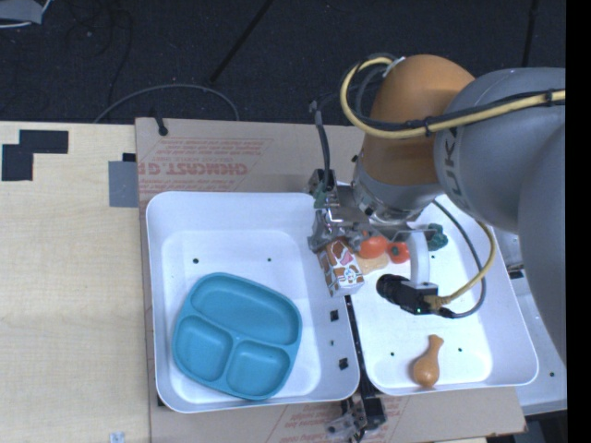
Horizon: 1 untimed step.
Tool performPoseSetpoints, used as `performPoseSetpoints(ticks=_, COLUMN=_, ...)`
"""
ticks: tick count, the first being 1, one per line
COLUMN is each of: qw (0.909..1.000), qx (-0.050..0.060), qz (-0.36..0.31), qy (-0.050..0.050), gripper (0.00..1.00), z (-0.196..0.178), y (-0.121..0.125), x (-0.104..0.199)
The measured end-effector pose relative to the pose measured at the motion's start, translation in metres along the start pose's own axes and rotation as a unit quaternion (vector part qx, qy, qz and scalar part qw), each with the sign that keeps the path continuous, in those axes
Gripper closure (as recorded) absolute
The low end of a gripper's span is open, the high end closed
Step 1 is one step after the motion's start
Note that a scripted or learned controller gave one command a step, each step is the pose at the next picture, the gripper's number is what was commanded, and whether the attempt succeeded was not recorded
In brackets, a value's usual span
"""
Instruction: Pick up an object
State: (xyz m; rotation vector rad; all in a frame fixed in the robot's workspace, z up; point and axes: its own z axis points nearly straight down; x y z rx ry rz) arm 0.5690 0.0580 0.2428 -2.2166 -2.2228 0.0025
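Smooth blue plastic sectioned tray (238,335) in left white bin (166,247)

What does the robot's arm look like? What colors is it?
The arm is big, rounded and grey, with a shiny orange band near the wrist. A yellow cable loops around it. The tool is small, metal and silvery, with black wires.

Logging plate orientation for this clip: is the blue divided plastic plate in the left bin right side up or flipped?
Right side up. The blue divided plastic plate lies flat in the left white bin, its three recessed compartments facing the camera.
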Motion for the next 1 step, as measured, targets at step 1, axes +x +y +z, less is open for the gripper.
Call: performPoseSetpoints(ticks=1, qw=1.0000, qx=0.000, qz=0.000, qy=0.000, gripper=1.00, z=0.0028, y=0.0144, x=0.0487)
